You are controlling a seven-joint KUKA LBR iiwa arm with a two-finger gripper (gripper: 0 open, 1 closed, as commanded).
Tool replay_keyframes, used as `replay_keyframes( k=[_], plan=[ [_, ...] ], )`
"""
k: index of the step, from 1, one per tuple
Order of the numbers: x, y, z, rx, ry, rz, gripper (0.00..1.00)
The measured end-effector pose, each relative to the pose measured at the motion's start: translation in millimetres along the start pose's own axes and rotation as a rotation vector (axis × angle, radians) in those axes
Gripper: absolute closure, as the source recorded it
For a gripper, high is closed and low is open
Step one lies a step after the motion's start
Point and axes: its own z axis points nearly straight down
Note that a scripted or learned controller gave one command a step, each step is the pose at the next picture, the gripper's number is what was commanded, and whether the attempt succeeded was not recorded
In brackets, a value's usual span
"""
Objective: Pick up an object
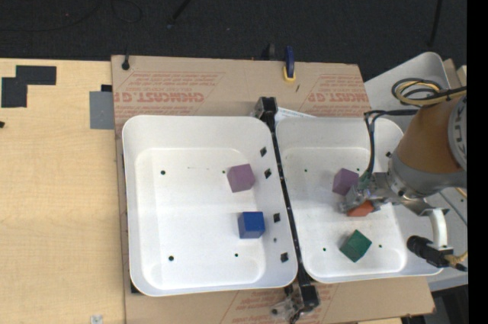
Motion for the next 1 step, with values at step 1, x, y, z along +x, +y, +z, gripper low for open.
replay_keyframes(
  k=[1],
  plan=[
    [63.9,77.3,-130.1,-0.019,-0.001,-0.014,1.0]
  ],
)
